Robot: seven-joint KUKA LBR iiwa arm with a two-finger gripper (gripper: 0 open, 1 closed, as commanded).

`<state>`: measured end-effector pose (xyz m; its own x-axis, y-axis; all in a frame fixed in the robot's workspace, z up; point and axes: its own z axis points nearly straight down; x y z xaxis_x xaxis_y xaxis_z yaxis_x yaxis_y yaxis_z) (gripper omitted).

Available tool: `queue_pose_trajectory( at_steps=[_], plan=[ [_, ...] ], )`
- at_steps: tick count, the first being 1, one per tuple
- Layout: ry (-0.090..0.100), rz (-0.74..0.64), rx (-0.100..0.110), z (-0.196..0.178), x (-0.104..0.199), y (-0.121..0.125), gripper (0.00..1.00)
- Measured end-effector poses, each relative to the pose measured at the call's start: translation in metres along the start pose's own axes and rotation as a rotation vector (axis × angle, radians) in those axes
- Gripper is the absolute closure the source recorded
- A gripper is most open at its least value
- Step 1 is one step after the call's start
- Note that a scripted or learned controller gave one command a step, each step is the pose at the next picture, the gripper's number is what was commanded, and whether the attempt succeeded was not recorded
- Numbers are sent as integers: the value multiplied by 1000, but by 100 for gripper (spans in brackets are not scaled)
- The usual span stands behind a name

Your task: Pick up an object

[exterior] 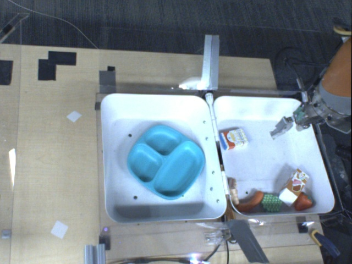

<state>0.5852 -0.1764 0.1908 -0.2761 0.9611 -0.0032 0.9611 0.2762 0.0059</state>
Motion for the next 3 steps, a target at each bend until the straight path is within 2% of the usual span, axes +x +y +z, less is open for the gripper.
queue_pose_trajectory(
  at_steps=[1,2,3],
  plan=[
    [2,-78,3,50,60,-44,0],
    [-1,-240,0,-10,10,-98,0],
    [2,-358,2,80,18,-97,0]
  ],
)
